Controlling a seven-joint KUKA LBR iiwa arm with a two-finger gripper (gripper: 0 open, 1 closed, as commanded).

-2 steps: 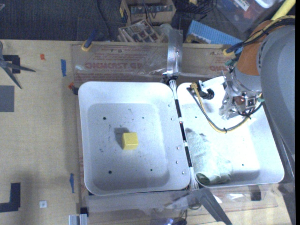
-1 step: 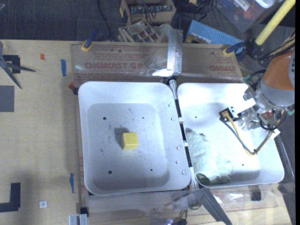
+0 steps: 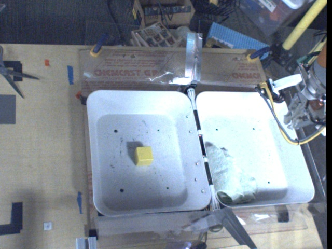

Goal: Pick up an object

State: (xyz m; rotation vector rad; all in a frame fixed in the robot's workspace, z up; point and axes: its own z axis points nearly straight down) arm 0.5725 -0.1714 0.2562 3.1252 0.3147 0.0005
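a wooden bench bears two white bins. a yellow block lies mid-left bin; a rolled grey cloth lies in the right bin. the gripper sits at the right edge, and i cannot tell its state.

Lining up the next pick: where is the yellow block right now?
The yellow block lies on the floor of the left bin, near its middle, well apart from the rolled white cloth along the right bin's left wall.

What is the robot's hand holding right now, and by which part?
Nothing that can be seen: the hand is beyond the right bin's edge, away from the yellow block and the rolled cloth.
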